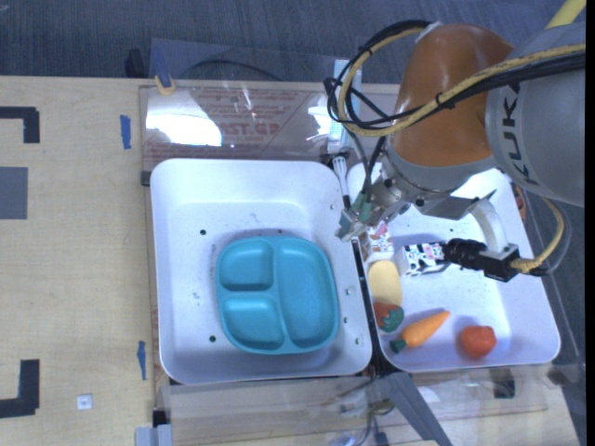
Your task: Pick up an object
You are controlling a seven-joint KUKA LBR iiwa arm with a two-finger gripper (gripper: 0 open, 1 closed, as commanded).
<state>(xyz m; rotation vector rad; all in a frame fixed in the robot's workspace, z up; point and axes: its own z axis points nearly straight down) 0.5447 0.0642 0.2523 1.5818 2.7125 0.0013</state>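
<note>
1. Orange toy carrot (423,328), lying in the right bin (544,328), nearest the camera; red tomato (477,340) just beside it.
2. Yellow object (384,281), behind the carrot, against the bin's left wall.
3. My claw (361,219), beyond the yellow object, over that wall; its opening and contents cannot be told.
4. Blue divided tray (276,293), left of the carrot, in the left bin (177,249).

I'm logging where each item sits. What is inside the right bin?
The right bin holds a carrot, a red tomato, a yellowish piece and a black-and-white item. The arm covers the bin's far part.
</note>
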